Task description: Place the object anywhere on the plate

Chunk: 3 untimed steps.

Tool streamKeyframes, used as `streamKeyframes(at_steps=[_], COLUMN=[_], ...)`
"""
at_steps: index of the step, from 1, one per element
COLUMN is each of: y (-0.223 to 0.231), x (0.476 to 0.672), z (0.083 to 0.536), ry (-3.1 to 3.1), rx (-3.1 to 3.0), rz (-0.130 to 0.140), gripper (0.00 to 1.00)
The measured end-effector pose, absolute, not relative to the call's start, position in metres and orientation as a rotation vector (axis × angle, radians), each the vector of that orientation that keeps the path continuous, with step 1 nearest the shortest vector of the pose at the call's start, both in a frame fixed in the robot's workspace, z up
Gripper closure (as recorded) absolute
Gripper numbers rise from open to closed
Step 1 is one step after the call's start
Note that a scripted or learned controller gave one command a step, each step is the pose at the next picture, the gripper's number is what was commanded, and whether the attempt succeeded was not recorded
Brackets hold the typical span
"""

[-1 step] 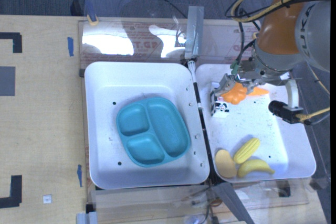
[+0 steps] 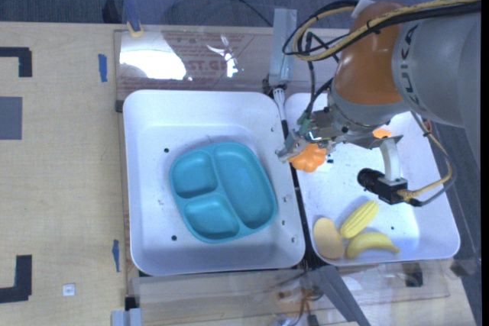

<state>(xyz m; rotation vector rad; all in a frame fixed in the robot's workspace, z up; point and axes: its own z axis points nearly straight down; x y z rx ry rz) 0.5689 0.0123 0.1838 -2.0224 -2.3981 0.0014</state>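
A teal plate with three compartments lies in the left white bin. An orange object sits at the left edge of the right bin, close to the wall between the two bins. My gripper hangs directly over it, partly covering its upper side. Whether the orange object is gripped or just lies beneath the gripper cannot be told from this angle. The plate's compartments hold nothing.
In the right bin's front part lie a yellow corn cob, a banana and a flat tan piece. A small orange bit shows beside the wrist. The arm covers the bin's back half.
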Motion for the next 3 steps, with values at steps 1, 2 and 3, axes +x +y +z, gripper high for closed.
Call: streamKeyframes(at_steps=[1, 2, 3], y=[0.058, 0.071, 0.087], x=[0.564, 0.561, 0.566], z=[0.165, 0.161, 0.288], ry=[-2.427, -2.435, -2.532], rx=[-2.031, -2.002, -1.875], rz=[0.013, 0.005, -0.016], gripper=[1.00, 0.00, 0.00])
